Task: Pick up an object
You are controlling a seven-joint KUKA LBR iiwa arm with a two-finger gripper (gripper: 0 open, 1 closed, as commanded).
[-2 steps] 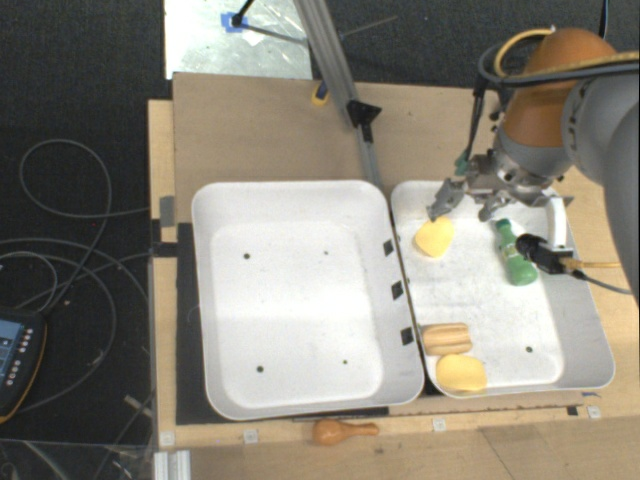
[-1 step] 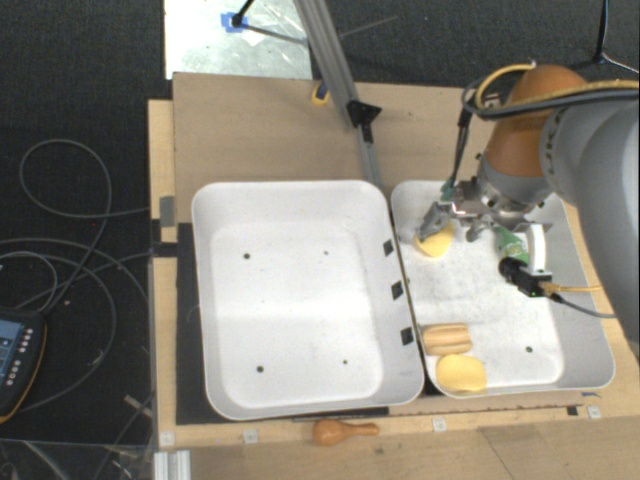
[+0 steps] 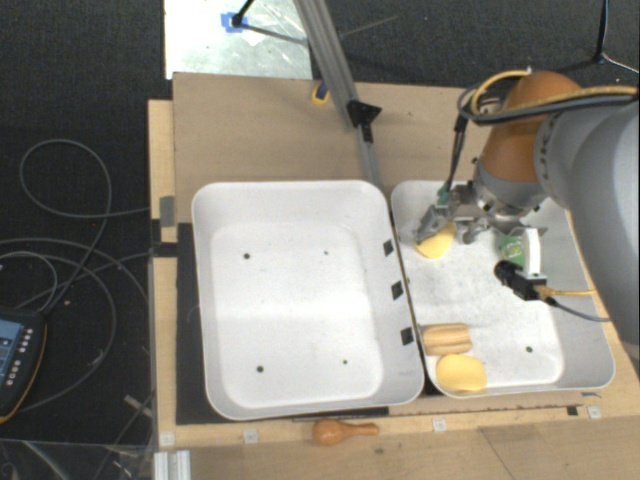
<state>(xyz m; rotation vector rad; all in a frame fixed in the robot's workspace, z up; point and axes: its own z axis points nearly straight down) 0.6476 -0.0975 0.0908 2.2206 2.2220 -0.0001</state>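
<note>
My gripper (image 3: 453,224) hangs low over the far left corner of the right bin (image 3: 580,358). It is open, and a pale yellow lump (image 3: 432,246) lies on the bin floor right at its fingertips, slightly to the left. I cannot see that lump clamped between the fingers. A tan roll (image 3: 446,338) and a round yellow piece (image 3: 462,373) rest at the bin's near left corner. A small green item (image 3: 512,245) sits just right of the gripper, partly hidden by the wrist.
The left bin (image 3: 225,218) adjoins the right one along a divider with black clips (image 3: 397,289). A brown wooden piece (image 3: 345,430) lies on the bench in front of the bins. A grey pole (image 3: 335,58) slants in from the back. Cables trail off the wrist.
</note>
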